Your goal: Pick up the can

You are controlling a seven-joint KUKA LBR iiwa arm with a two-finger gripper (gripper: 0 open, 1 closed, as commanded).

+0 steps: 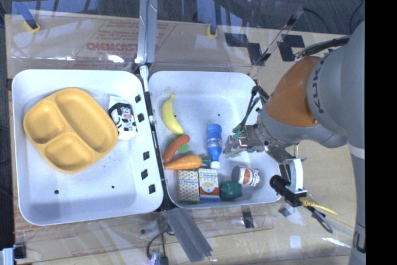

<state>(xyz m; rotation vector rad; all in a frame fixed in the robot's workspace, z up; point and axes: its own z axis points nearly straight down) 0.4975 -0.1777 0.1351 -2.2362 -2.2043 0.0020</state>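
Though perhaps apart — gripper (236, 144) above can (248, 177)

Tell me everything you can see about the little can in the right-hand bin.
The can is small, with a red and white label and a pale metal-looking end. It lies on its side near the front right corner of the right bin, its end facing left. A dark green object sits right beside it at the front left, seemingly touching it. The gripper hangs above and a little behind it, and nothing shows the can being held. The label's print is too small to read.
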